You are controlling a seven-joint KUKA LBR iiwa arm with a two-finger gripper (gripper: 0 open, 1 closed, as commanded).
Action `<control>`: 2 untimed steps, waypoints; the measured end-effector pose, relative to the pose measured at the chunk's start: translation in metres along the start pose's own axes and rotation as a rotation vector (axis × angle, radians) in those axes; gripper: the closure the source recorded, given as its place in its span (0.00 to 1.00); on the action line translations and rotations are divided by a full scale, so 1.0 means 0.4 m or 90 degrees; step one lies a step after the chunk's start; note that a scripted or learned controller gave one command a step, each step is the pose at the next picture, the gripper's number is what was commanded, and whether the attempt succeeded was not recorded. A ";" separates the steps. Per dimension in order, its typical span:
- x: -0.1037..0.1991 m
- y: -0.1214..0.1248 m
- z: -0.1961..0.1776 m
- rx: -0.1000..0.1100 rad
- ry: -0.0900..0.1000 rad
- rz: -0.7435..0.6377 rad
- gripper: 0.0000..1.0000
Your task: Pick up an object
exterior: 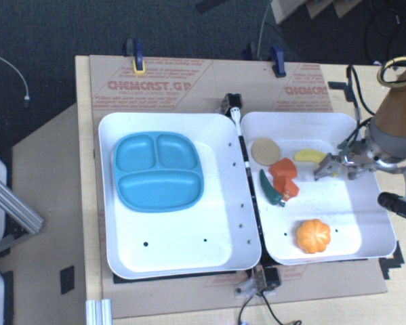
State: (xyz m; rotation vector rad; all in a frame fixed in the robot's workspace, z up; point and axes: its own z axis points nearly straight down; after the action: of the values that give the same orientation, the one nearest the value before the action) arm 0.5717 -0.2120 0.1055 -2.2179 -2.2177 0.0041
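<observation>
The right bin (pixel 352 212) holds several items. A tan round disc (pixel 265 151) lies at its far left, with a yellow banana-like piece (pixel 310 156) beside it. Below them a red object (pixel 284 177) leans on a dark green pepper (pixel 270 189). An orange pumpkin (pixel 313 236) sits near the front. My gripper (pixel 327 167) hangs over the bin's right half, pointing left. It is just right of the yellow piece and holds nothing that I can see.
The left bin (pixel 213 232) carries a blue divided plate (pixel 158 171). Clamps (pixel 136 51) pin the cardboard at the back. A black cable connector (pixel 232 104) sits between the bins' far corners. The arm's orange band (pixel 396 110) stands at the right edge.
</observation>
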 end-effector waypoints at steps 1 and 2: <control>0.002 -0.001 0.056 -0.001 0.000 0.000 0.00; 0.000 0.002 0.025 -0.004 -0.002 -0.001 1.00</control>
State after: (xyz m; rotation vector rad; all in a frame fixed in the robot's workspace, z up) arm 0.5726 -0.2118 0.0957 -2.2217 -2.2236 -0.0004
